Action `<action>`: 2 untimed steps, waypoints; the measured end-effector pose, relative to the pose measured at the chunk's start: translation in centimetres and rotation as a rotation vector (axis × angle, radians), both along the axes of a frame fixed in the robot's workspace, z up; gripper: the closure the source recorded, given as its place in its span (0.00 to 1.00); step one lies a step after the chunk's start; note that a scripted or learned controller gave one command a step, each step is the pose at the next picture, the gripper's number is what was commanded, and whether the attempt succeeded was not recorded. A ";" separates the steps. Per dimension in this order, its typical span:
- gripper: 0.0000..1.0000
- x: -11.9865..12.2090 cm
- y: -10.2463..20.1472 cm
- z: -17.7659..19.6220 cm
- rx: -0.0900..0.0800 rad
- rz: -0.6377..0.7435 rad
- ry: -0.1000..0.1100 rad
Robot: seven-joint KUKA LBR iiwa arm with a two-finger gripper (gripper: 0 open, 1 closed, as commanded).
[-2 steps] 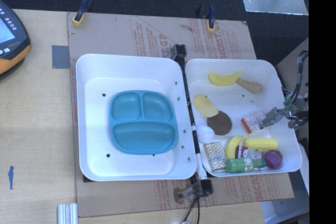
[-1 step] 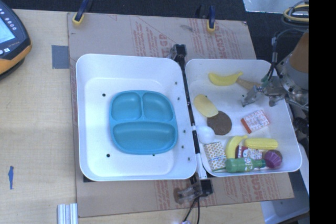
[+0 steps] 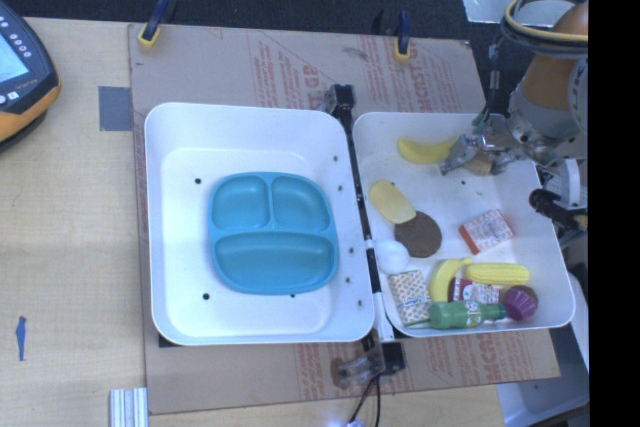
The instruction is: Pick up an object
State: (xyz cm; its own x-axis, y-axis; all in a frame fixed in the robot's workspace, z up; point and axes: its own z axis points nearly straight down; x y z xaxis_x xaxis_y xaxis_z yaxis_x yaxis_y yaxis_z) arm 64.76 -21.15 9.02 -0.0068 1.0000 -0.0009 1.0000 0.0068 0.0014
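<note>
The right bin (image 3: 545, 215) holds several toy foods. A yellow banana (image 3: 424, 151) lies at its far side. Nearer lie a pale yellow oval piece (image 3: 392, 201), a brown round cookie (image 3: 420, 234) and a red and white box (image 3: 486, 230). Along the near wall sit a corn cob (image 3: 498, 273), a green bottle (image 3: 460, 316) and a purple piece (image 3: 519, 301). My gripper (image 3: 468, 156) is low in the far right part of this bin, just right of the banana's tip. A small tan thing (image 3: 487, 166) shows right beside it.
The left bin (image 3: 170, 215) carries a blue divided plate (image 3: 273, 233). A white ball (image 3: 393, 257) and a cracker packet (image 3: 409, 295) lie near the divider. Clamps (image 3: 402, 33) hold the cardboard base. A yellow and grey pendant (image 3: 18, 70) rests at the far left.
</note>
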 end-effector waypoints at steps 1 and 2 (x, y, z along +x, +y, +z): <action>0.00 0.9 1.8 1.4 0.001 -0.001 0.003; 0.00 -1.7 9.3 12.2 0.003 0.003 -0.006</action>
